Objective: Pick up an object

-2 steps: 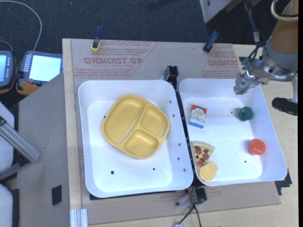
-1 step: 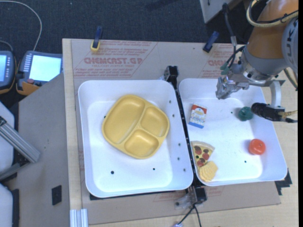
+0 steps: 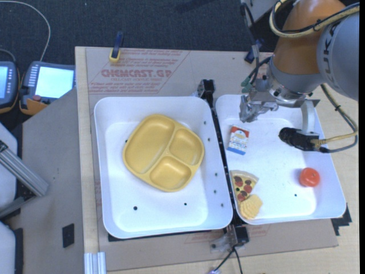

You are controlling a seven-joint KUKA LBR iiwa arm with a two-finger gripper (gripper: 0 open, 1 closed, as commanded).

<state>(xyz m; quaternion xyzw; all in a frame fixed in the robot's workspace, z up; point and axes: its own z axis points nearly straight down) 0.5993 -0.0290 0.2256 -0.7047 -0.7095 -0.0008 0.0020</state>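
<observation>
My gripper [image 3: 248,115] hangs over the far left part of the right bin [image 3: 328,207], above and slightly right of a small white carton [image 3: 238,140] with a red top and blue base. A toy pizza slice [image 3: 243,184] and a yellow cracker [image 3: 251,206] lie near the bin's front left. An orange-red tomato-like ball [image 3: 309,177] sits at its right side. Nothing shows in the gripper's grasp, and it stands apart from the carton.
The left bin [image 3: 108,153] holds a yellow divided plate [image 3: 163,152] near its middle. A black divider clip [image 3: 206,87] sits between the bins at the back. The grey arm with its orange band [image 3: 305,33] reaches in from the upper right.
</observation>
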